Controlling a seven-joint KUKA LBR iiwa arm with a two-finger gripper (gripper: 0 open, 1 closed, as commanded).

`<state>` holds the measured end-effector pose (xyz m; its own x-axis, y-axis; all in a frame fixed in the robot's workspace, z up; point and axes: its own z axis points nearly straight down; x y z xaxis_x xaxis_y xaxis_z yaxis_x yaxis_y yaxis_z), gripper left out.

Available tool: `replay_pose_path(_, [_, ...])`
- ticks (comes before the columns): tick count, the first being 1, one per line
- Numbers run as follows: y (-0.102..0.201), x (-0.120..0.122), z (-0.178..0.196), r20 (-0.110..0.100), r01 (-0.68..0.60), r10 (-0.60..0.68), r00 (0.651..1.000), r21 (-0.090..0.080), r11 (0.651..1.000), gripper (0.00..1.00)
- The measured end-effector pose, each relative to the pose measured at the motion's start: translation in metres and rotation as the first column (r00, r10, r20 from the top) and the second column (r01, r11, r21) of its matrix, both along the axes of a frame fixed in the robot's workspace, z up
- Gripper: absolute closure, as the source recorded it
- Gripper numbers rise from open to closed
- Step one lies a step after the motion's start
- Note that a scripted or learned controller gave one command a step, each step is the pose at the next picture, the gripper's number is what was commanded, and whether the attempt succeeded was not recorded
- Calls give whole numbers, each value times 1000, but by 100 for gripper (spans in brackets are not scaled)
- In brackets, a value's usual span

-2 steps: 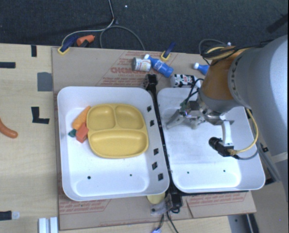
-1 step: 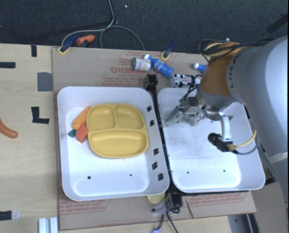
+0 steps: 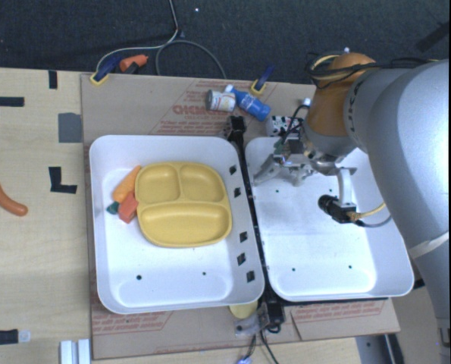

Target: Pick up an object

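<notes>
Two shallow white plastic bins sit side by side on the table (image 3: 36,279), which is covered under them by a sheet of brown cardboard (image 3: 164,116). Within the left bin (image 3: 172,287) lies a yellow three-compartment plastic plate (image 3: 183,203), roughly in the middle and toward the far half; its compartments hold nothing visible. Touching the plate's left edge is an orange carrot-shaped toy (image 3: 125,185), and just below that a small reddish piece with a dark green bit (image 3: 123,209) beside it, all resting on the bin floor.

Over the far left corner of the right bin (image 3: 339,279) hangs the grey metal end effector (image 3: 284,167), carried by the arm's grey body with its orange band (image 3: 333,112). Its fingers point down and left toward the bin floor; whether they are apart or together cannot be told from this angle, and no object shows between them. A black cable fitting (image 3: 337,208) hangs from the wrist above the bin's middle.

Outside the bins, on the cardboard beyond their far edges, lie a small white bottle with a label (image 3: 221,99) and a blue cylindrical object (image 3: 253,105), touching each other. An orange sausage-shaped toy (image 3: 7,198) lies well apart on the bare wooden table at the left. An orange-handled clamp (image 3: 121,66) grips the cardboard's far edge.
</notes>
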<state>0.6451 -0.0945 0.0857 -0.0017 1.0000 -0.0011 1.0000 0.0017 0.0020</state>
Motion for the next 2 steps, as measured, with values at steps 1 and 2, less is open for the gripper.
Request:
replay_pose_path(1, [-16,24,0,0,0,0,1000,1,1000,0])
replay_pose_path(2, [-15,24,10,1,-2,2,1000,-2,1000,100])
